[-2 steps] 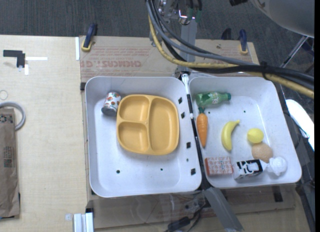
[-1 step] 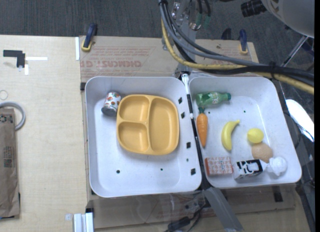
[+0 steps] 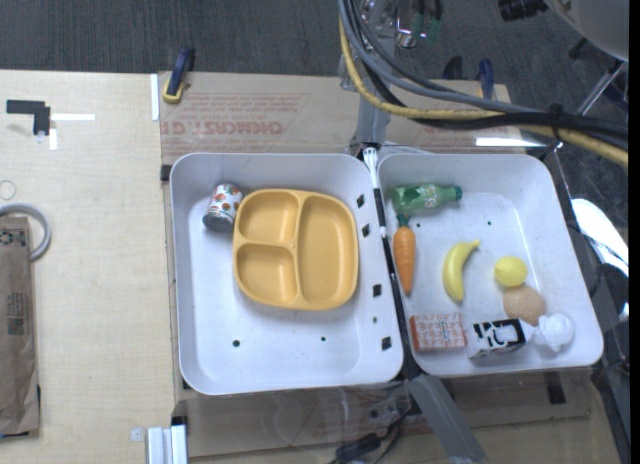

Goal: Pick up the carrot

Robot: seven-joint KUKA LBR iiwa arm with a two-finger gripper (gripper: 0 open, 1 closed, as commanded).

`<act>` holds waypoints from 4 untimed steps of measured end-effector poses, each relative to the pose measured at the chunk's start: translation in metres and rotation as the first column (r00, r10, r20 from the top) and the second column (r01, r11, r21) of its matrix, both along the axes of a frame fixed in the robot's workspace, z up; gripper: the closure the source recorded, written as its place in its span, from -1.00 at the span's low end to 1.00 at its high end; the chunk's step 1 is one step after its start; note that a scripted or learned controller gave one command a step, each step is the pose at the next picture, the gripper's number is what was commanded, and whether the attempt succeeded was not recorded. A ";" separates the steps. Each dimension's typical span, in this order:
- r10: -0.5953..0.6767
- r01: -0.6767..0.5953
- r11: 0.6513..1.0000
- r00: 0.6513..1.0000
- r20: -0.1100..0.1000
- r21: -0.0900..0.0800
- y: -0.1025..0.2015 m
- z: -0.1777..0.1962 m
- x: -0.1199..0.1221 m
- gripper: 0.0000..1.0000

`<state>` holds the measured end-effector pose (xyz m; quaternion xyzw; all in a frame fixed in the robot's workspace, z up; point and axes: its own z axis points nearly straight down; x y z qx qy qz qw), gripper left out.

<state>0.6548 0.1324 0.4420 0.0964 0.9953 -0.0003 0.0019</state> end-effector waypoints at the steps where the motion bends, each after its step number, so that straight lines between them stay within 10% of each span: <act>1: -0.021 0.021 1.000 1.000 -0.003 0.000 0.028 -0.016 -0.010 1.00; 3: 0.091 -0.091 0.996 0.996 0.000 0.000 0.079 0.000 -0.005 1.00; 4: 0.142 -0.142 0.990 0.990 -0.002 0.000 0.095 -0.179 -0.030 1.00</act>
